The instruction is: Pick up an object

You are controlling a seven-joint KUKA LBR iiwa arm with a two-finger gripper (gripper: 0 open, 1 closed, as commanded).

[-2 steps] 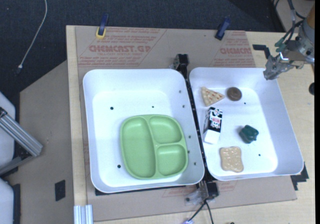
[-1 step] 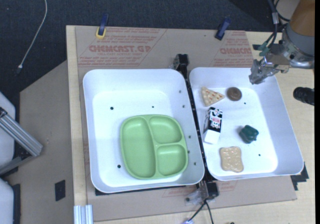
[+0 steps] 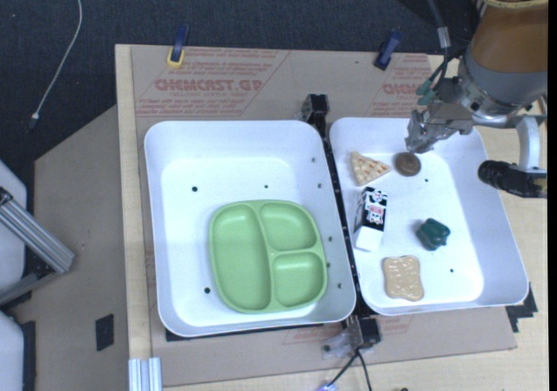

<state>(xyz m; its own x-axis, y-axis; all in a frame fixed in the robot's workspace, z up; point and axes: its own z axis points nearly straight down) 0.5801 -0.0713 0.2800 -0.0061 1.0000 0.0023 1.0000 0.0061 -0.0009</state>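
The small round brown object (image 3: 408, 164), cookie-like in shape, lies in the far part of the right bin (image 3: 496, 246), directly below the gripper (image 3: 422, 138). We see the gripper's dark metal tips hanging just above and beside it, at the bin's far edge, but we cannot tell whether the tips are apart or together, nor whether they touch the brown piece; nothing is visibly held between them. The grey arm (image 3: 509, 41) with its orange band comes in from the upper right.

Just to the left of the round piece we see a tan triangular wedge (image 3: 368, 166), like a toy sandwich or pizza slice, close to but apart from it. Nearer the camera, along the bin's left wall, lies a small carton (image 3: 372, 218) with a black-and-white cow pattern, on its side. To its right, well apart, sits a dark green lumpy object (image 3: 433, 233). At the near end rests a tan slice of toy bread (image 3: 403, 278).

In the left bin (image 3: 174, 163) we find one thing: a light green divided plate (image 3: 265, 255) with three compartments, lying flat toward the near side.
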